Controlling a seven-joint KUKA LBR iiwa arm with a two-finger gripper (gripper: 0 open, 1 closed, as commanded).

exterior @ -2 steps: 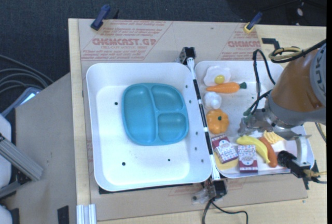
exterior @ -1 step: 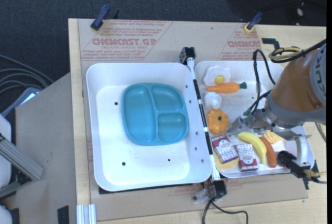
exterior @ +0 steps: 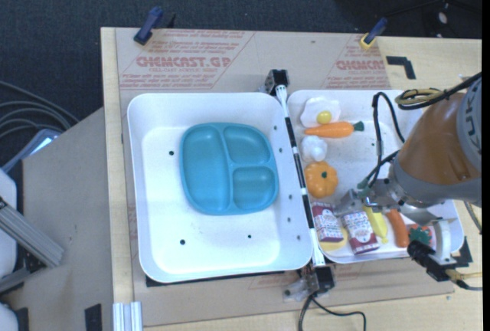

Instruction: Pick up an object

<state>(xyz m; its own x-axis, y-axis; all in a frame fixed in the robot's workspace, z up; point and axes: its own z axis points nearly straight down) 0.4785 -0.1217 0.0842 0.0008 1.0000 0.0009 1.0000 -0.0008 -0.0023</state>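
Here, seen from above at a slant, a pale wooden worktop (exterior: 115,168) carries two shallow white bins side by side. The left bin (exterior: 153,230), smooth moulded plastic with rounded corners, holds a turquoise divided plate (exterior: 228,167) of glossy plastic with three compartments. The right bin (exterior: 360,103) holds a cluster of toy foods. Near its far wall lies a white fried egg (exterior: 318,110) with a yellow yolk; just beside it a slim orange carrot (exterior: 335,129) with a green tip lies crosswise. Nearer the dividing wall sits a small white lumpy item (exterior: 313,147), its kind unclear, and below it a round orange pumpkin (exterior: 321,179), ribbed and glossy, with a short stem. At the near wall lie two flat printed packets (exterior: 344,230) in red and white, a yellow piece (exterior: 377,222) and an orange stick (exterior: 399,228), both partly covered. The grey and orange arm (exterior: 440,153) enters from the right and hides much of the bin's right half. Its jaws (exterior: 366,199) hang low over the packets and the yellow piece, near the pumpkin; whether they are released or clenched cannot be told, as the wrist and cables overlap them. Blue clamps (exterior: 147,25) sit at the protective sheet's far edge.
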